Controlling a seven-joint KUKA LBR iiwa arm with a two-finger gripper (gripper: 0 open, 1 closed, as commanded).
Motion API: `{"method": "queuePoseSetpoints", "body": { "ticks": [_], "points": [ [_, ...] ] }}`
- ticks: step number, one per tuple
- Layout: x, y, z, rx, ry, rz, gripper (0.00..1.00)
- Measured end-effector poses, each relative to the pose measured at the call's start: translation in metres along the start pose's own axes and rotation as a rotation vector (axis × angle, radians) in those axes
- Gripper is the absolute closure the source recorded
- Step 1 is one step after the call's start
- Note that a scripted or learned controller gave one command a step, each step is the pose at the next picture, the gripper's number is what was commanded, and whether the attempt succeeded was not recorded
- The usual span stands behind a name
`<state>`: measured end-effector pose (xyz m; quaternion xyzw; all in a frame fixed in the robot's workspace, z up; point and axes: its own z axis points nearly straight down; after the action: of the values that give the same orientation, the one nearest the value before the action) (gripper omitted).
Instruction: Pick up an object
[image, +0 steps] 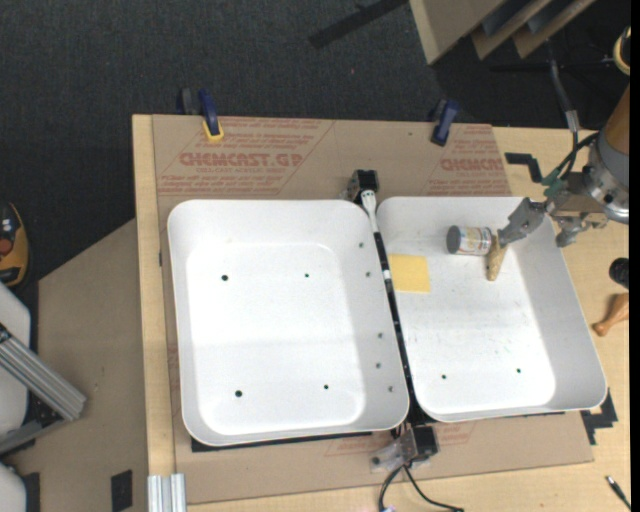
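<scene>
Dark carpet surrounds a brown cardboard-covered bench (300, 150) clamped at its far edge, on which two shallow white plastic bins sit side by side. One, the left white bin (200, 300), holds nothing to pick. Its neighbour, the right white bin (560, 330), holds three candidates near its far end: a flat yellow square pad (410, 273), a small grey-capped cylindrical bottle (469, 240) lying on its side, and a short tan wooden stick (494, 263) just beside the bottle. Reaching in from the right, the grey arm's two-finger gripper (545, 222) has its prongs spread apart, one slanting down close to the stick and bottle, the other out over the bin's right rim. Nothing sits between them. By my reading, the pick has not yet happened: all three objects lie on the bin floor, and closing on one and lifting it remain to be done.
</scene>
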<state>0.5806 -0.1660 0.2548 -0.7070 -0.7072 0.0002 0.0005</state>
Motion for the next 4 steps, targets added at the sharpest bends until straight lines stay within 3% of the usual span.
{"method": "queuePoseSetpoints", "body": {
  "ticks": [1, 2, 3, 4],
  "points": [
    [0.0, 0.001, -0.011, -0.003, -0.001, -0.001, 1.0],
    [0.041, 0.041, -0.183, -0.025, -0.005, -0.007, 1.0],
    [0.083, -0.03, -0.288, -0.015, -0.001, -0.005, 1.0],
    [0.112, -0.103, -0.282, 0.0, 0.001, -0.003, 1.0]
  ]
}}
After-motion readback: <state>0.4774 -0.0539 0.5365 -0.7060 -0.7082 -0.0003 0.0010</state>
